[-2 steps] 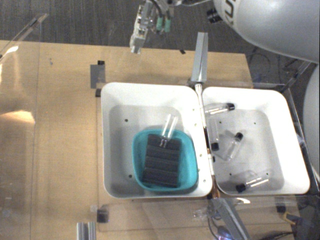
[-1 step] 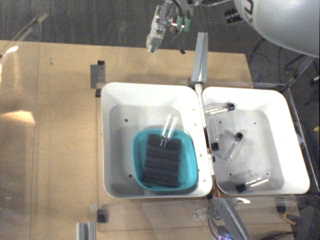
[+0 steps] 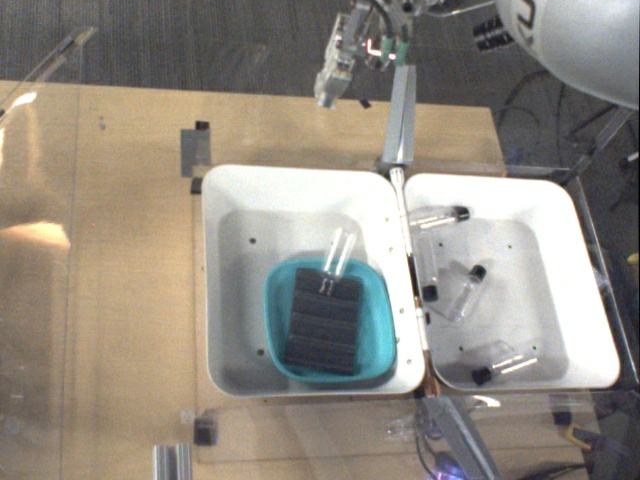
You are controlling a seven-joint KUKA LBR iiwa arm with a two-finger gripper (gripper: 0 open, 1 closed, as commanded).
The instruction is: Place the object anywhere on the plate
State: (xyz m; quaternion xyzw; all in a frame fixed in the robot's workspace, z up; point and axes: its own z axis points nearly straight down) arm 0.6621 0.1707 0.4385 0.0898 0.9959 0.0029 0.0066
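A teal plate [image 3: 275,308] sits in the left bin [image 3: 213,268], toward its front right. A black ribbed rack [image 3: 322,323] lies on the plate. A clear vial [image 3: 338,252] rests with its dark-capped end on the rack's far edge, and its other end sticks out past the plate's far rim. My gripper [image 3: 329,90] hangs high beyond the far edge of the left bin, well away from the vial and plate. Nothing is visible in it.
The right bin [image 3: 592,268] holds several clear vials with black caps, among them one at the far left [image 3: 440,215], one in the middle [image 3: 466,288] and one at the front [image 3: 505,365]. A grey post [image 3: 399,118] rises behind the seam between the bins.
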